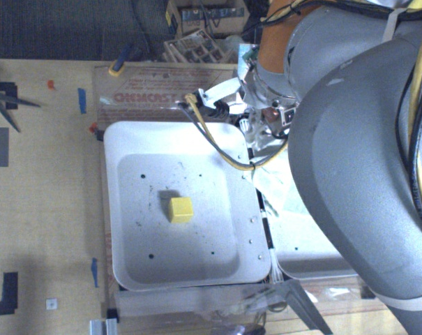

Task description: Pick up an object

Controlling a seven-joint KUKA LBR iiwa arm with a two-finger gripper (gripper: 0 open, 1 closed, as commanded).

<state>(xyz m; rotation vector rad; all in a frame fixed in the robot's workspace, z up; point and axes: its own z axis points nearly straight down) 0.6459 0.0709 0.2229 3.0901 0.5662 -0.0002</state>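
Note:
A small yellow block (181, 209) lies near the middle of the left white bin (127, 145). My gripper (261, 139) hangs over the upper right corner of that bin, near the seam between the two bins, well up and to the right of the block. The wrist and cabling hide its tips. A yellow cable (214, 142) loops from the wrist down across the bin's corner.
The right bin (301, 253) is mostly covered by the large grey arm (364, 152). A cardboard sheet (148, 93) lies behind the bins. Blue tape marks and small tools sit on the wooden bench at the left.

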